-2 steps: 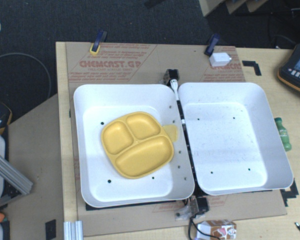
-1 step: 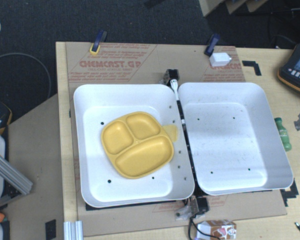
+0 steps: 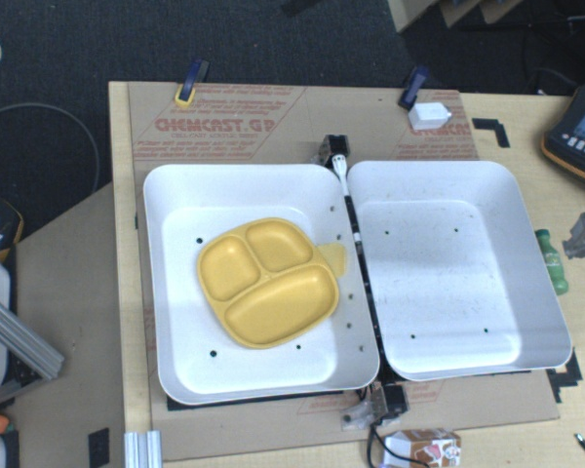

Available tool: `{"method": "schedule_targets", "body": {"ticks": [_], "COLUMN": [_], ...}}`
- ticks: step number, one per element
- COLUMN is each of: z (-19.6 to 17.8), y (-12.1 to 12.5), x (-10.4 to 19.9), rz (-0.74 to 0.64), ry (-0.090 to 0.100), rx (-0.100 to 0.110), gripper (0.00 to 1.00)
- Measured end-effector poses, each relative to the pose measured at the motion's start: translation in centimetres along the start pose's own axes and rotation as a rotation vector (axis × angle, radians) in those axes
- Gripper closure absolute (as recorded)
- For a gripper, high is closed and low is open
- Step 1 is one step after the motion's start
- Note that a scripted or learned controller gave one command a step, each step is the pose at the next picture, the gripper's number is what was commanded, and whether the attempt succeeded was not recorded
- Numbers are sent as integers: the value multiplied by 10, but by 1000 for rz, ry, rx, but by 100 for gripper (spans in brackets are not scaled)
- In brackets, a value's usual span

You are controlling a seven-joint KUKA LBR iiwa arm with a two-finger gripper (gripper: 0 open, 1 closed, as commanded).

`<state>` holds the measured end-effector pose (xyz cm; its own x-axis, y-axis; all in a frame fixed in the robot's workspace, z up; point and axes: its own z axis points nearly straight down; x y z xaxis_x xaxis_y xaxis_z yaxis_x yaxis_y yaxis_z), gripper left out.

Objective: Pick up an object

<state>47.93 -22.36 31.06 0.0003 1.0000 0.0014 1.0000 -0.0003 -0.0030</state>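
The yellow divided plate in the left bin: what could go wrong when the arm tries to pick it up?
1. The yellow divided plate is wide and lies flat on the floor of the left bin, so two fingers may find no edge to close on.
2. Its smooth, curved compartments could let the fingers slip off.
3. It lies near the wall shared with the right bin, so a push might wedge it there.

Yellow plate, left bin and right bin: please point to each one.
yellow plate (image 3: 269, 283), camera view, on its large front compartment.
left bin (image 3: 175, 193), camera view, on its back left wall.
right bin (image 3: 439, 261), camera view, on its bare floor.
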Motion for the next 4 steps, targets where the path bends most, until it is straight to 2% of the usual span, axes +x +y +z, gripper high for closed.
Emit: {"method": "schedule_targets", "body": {"ticks": [1, 2, 3, 4], "z": [-12, 33, 45, 45], "y": [8, 27, 37, 81], "x": [0, 0, 0, 0], "rz": [-1, -2, -1, -3], "ry": [-4, 0, 0, -4], "rx": [-7, 1, 0, -8], "gripper": [100, 100, 100, 100]}}
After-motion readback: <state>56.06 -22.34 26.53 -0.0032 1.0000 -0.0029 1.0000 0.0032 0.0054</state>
